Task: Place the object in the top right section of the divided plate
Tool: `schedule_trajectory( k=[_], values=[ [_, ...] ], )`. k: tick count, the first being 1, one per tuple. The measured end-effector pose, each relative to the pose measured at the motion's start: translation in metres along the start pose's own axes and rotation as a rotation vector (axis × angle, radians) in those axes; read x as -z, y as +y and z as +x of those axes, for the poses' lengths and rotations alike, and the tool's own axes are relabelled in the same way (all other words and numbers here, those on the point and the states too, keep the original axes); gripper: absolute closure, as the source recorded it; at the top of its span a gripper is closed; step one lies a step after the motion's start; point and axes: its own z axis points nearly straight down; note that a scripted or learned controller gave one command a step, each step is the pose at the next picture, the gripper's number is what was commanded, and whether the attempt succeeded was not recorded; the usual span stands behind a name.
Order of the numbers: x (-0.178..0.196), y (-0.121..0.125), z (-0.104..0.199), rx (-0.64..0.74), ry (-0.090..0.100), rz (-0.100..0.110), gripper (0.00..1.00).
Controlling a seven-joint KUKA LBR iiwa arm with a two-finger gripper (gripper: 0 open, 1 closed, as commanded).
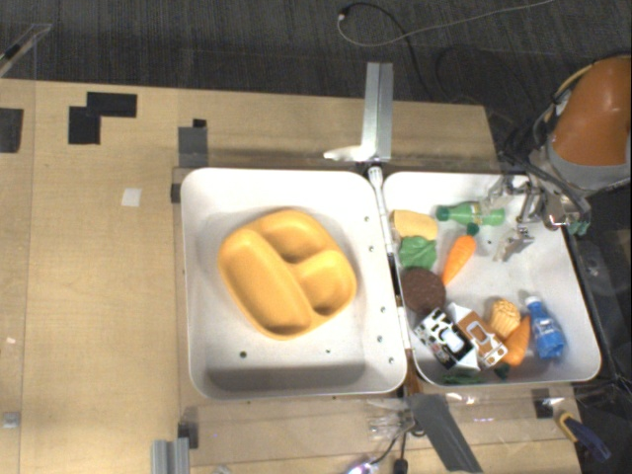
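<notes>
While the grey arm with its orange band (591,117) reaches in over the right bin (578,294), the tool (521,227) hangs above that bin's upper part, and whether its fingers stand apart or together I cannot tell; nothing shows between them. Just left of the tool lies a green bottle (464,212), and beside that a pale yellow piece (415,224) with a green leafy toy (419,252) under it. Below and left of the tool a carrot (457,258) lies at a slant, near a dark brown round thing (425,288). Further below the tool, along the bin's near wall, sit a black-and-white box (441,336), a small orange-and-white carton (481,334), a yellow corn-like toy (506,316) and a blue bottle (544,330). Well to the tool's left, in the left bin (207,265), rests the yellow divided plate (284,271), its sections bare. Both bins stand on the wooden desk (89,294).
</notes>
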Motion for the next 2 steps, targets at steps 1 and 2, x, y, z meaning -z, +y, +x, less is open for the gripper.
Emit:
schedule_trajectory(
  k=[1,2],
  values=[
    [-0.016,0.010,0.109,0.292,-0.009,0.001,0.00],
    [-0.016,0.060,0.080,0.598,-0.011,0.002,0.00]
  ],
)
